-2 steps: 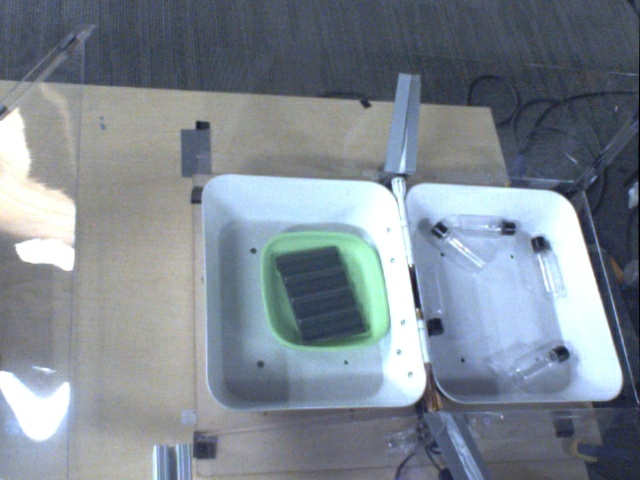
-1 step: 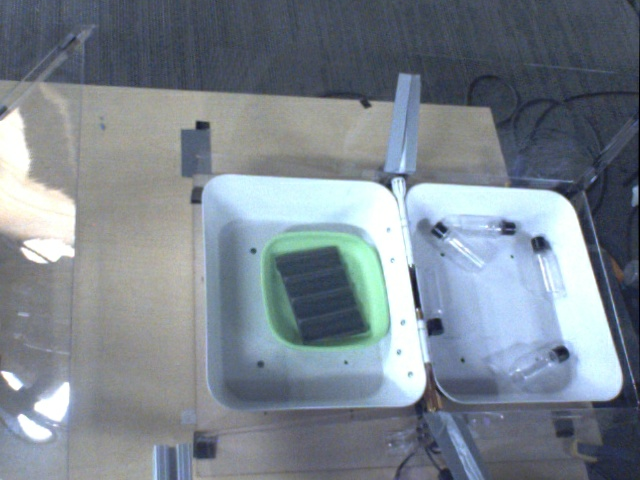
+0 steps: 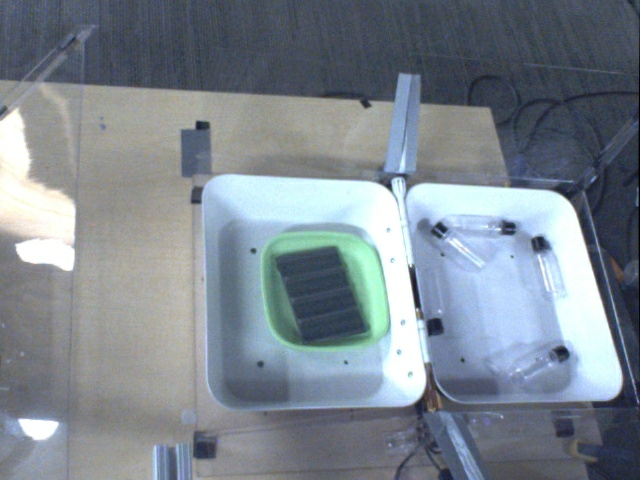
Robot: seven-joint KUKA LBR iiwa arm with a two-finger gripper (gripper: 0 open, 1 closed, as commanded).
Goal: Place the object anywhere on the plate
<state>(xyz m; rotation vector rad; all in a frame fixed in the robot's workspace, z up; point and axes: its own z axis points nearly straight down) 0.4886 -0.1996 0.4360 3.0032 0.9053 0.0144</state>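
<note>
At the near edge of the wooden table [image 3: 120,298], metal bracket parts and a few loose cables [image 3: 425,448] sit below the seam where the two bins meet. In the near right corner of the right bin [image 3: 590,388] lies a clear vial [image 3: 538,364] with a black cap, slanting toward that corner. A small black clip [image 3: 434,325] sits on the rim between the bins. The left bin [image 3: 225,368] holds a light green plate [image 3: 275,313] with a raised rim, square with rounded corners, resting on the bin floor slightly right of centre. The dark ribbed block [image 3: 320,294] lies flat on the plate, well inside its rim, its long side slanting from far left to near right, its ridges running across it. Farther back in the right bin, a second capped vial [image 3: 549,268] lies near the right wall, pointing roughly near to far. Two more vials [image 3: 458,246] [image 3: 478,227] lie close together by the far left corner, one angled and one almost parallel to the far wall. Beyond the bins a grey metal post [image 3: 404,126] rises from the seam, and a small dark bracket [image 3: 198,150] sits on the table to its left. Dark cables [image 3: 540,118] curl past the far right corner, over grey carpet [image 3: 250,28]. Whether the tool is open or closed cannot be told.
</note>
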